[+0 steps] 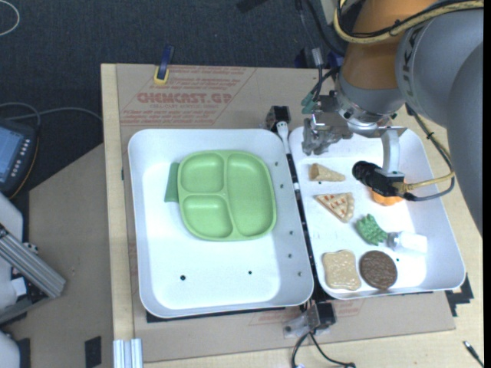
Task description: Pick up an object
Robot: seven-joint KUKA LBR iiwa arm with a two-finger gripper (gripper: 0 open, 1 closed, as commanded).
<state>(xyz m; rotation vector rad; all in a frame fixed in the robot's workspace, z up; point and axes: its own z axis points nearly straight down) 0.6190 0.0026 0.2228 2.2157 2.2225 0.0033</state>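
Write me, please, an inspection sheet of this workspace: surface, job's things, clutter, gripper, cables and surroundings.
Surface: left bin and right bin, both white, side by side on a brown board.
Job's things: in the right bin, a pale wedge, a waffle triangle, a green toy, a bread slice and a brown round biscuit.
Clutter: a green divided plate in the left bin.
Gripper: the gripper is over the right bin's far left corner, close to the pale wedge.
Cables: a dark cable at the near edge; a thin white cable on the floor.
Surroundings: dark carpet; a clamp on the board's far edge; a screen device at the left.
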